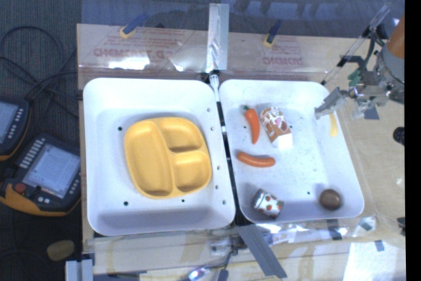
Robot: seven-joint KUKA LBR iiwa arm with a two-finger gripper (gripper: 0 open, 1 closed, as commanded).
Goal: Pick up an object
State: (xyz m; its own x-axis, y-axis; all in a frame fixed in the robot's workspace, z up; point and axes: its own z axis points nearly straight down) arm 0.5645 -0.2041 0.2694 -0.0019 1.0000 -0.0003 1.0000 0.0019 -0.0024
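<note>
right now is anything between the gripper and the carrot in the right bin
Nothing visible. The gripper is at the right bin's far right edge; the carrot lies toward the bin's left side. The small printed carton beside it sits slightly off that line.

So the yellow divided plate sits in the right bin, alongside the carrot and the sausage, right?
Not quite. The camera view shows the yellow divided plate alone in the left bin. The carrot and the sausage lie in the right bin.

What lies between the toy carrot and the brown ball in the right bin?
In the camera view, the sausage lies between the carrot and the brown ball; bare bin floor follows.
</note>
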